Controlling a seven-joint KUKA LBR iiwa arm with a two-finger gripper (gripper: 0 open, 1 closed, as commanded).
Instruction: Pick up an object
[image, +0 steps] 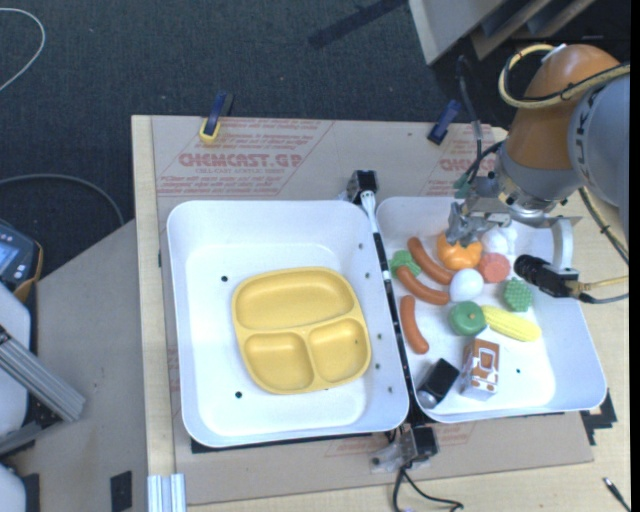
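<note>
A: Where's the gripper (466, 226)?

B: Down in the right bin (570, 385), at its far end, right on top of the orange toy fruit (461, 253). Whether it has closed on anything, I cannot tell.

A: What's around the fruit?

B: It's crowded. A sausage (430, 260) touches its left, a white egg (466, 285) sits just in front, and a pinkish-red piece (495, 267) lies to its right. Nearer the front are a corn cob (511, 324), a green round piece (466, 318) and a small carton (481, 367). The left bin (195, 300) holds a yellow divided tray (298, 328).

A: Risks?

B: I'd judge the round fruit could squirt out sideways, or the sausage gets nipped instead.

A: Orientation?

B: The fruit is roundish, with no clear long axis. The sausage runs from far-left to near-right.
</note>
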